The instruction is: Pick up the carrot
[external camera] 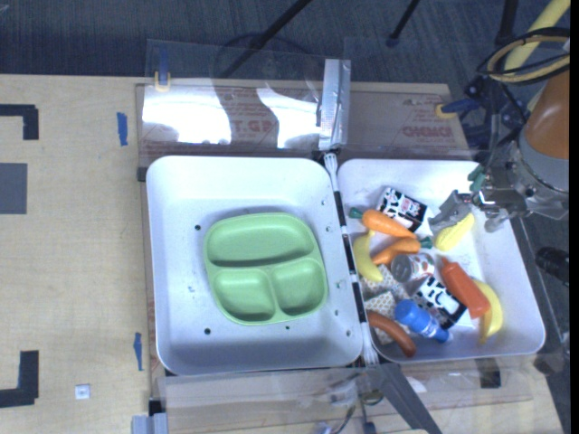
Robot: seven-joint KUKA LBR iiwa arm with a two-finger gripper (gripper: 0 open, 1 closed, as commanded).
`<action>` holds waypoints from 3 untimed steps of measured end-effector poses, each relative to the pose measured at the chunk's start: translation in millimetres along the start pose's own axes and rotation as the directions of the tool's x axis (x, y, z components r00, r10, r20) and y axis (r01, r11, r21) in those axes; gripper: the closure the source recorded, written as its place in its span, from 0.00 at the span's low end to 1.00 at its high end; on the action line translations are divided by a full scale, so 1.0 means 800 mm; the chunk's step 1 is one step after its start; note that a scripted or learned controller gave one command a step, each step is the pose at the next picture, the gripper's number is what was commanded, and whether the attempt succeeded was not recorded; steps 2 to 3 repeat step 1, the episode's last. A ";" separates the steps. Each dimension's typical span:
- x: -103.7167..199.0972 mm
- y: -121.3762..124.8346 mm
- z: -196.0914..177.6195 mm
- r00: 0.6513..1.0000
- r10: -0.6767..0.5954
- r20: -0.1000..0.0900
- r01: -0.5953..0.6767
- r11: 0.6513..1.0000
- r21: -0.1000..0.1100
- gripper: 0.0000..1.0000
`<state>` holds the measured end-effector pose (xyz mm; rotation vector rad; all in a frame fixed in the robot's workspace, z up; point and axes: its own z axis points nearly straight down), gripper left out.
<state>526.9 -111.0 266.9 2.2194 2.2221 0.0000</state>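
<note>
The carrot [391, 224] is orange with a small green stub at its left end. It lies slanted in the upper left part of the right bin [525, 287], between a black-and-white carton [403, 207] and a second, shorter orange piece [395, 250]. My gripper [470, 212] hangs over the bin's upper right part, well to the right of the carrot and apart from it. Its fingers [447, 211] are spread open with nothing held between them. A yellow piece [455, 232] lies just below them.
The left bin [172, 242] holds a green divided plate [267, 265]. Crowded in the right bin are a yellow banana [362, 259], a red-orange piece [462, 284], a blue bottle [422, 320], a red sausage [391, 332] and another banana [492, 311].
</note>
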 end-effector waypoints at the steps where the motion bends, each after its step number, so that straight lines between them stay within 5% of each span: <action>1: -0.022 0.080 0.097 0.997 -0.075 0.000 0.075 0.997 -0.001 0.00; 3: -0.022 0.080 0.097 0.997 -0.075 0.000 0.075 0.997 -0.001 0.00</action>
